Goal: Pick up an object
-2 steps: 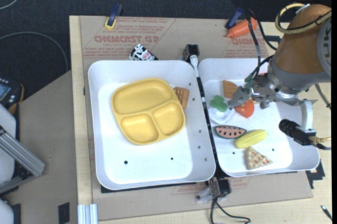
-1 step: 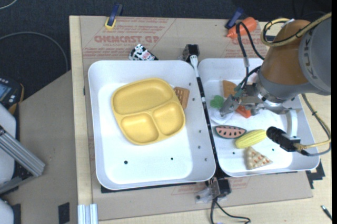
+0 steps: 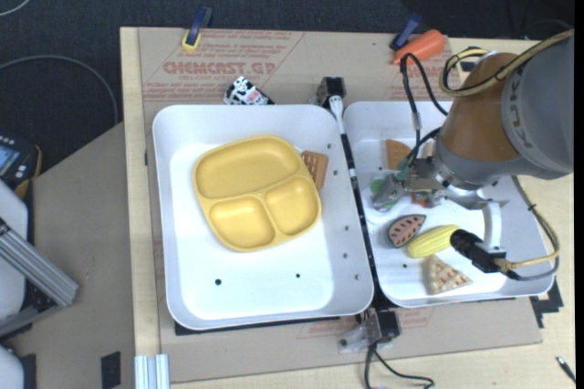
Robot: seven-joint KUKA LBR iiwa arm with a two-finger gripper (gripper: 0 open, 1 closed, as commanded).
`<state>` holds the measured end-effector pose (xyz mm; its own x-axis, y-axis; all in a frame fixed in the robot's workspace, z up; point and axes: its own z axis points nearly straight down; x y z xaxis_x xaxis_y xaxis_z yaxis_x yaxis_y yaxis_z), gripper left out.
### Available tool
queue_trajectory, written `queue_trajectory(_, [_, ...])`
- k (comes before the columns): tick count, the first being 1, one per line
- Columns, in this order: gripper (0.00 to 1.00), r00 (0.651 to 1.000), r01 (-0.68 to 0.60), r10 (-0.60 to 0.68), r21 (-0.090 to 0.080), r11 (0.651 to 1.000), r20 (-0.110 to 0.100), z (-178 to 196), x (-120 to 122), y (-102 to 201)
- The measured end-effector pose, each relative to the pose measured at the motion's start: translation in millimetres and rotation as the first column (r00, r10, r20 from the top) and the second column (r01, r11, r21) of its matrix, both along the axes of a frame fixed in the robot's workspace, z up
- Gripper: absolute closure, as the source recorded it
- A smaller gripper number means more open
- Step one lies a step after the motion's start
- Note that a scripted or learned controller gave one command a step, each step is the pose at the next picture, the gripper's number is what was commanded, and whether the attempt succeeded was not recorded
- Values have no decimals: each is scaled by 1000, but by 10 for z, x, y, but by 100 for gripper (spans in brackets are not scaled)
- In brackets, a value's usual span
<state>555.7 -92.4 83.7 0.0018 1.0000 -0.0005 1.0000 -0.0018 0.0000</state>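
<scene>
My gripper [image 3: 404, 184] is low inside the right bin [image 3: 365, 118], reaching in from the right under the orange band of the arm. Its tip sits right at a small green object [image 3: 380, 190]; contact between the two is unclear. An orange wedge [image 3: 396, 152] lies just behind the gripper. In front of it lie a dark oval slice with a red face [image 3: 406, 230], a yellow corn cob [image 3: 432, 240] and a pizza-like triangle [image 3: 445, 275]. The arm's body hides the right part of this bin.
The left bin [image 3: 182, 268] holds a yellow divided plate [image 3: 257, 192] with a brown waffle piece [image 3: 315, 166] at its right edge. A black clip [image 3: 330, 89] sits where the bins meet at the back. Cables loop over the arm [image 3: 511, 118].
</scene>
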Motion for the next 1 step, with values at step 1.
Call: queue_trajectory(1, [100,1000,0,0,-1,1000,5,123,10,3])
